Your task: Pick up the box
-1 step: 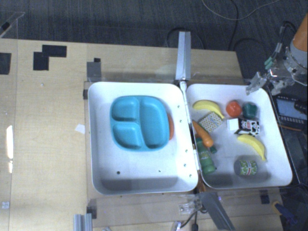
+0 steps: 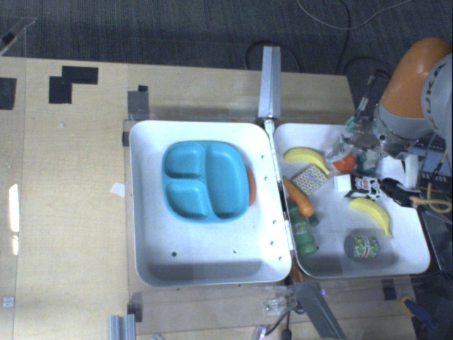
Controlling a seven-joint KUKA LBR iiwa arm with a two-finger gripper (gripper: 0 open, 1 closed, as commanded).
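1. Seen from above at a slant: two shallow white bins side by side on a wooden bench (image 2: 64,211), left bin (image 2: 152,261) and right bin (image 2: 417,261).
2. In the left bin, a blue tray (image 2: 205,179) with three sections; behind its right edge, a thin orange sliver (image 2: 252,188), mostly hidden, not possible to say what.
3. Reaching in from the right, the grey arm (image 2: 417,83) with its orange band, partly cut off by the picture edge.
4. Low over the far right part of the right bin, the gripper (image 2: 359,153), dark and crowded with cables; open or closed, cannot tell.
5. Just beside the gripper, a small red thing (image 2: 344,163), partly covered, hard to identify.
6. The box (image 2: 310,180): small, with a checkered top, flat on the floor of the right bin, left of its middle, just below one banana (image 2: 306,156) and apart from the gripper.
7. Near the left wall of the right bin, a carrot (image 2: 300,198), and touching its lower end a green bottle (image 2: 302,231), lying along the wall.
8. Further right, a second banana (image 2: 374,213), and above it a white and black object (image 2: 359,185), too small to read.
9. Near the front wall, a green round can (image 2: 362,246), its label blurred.
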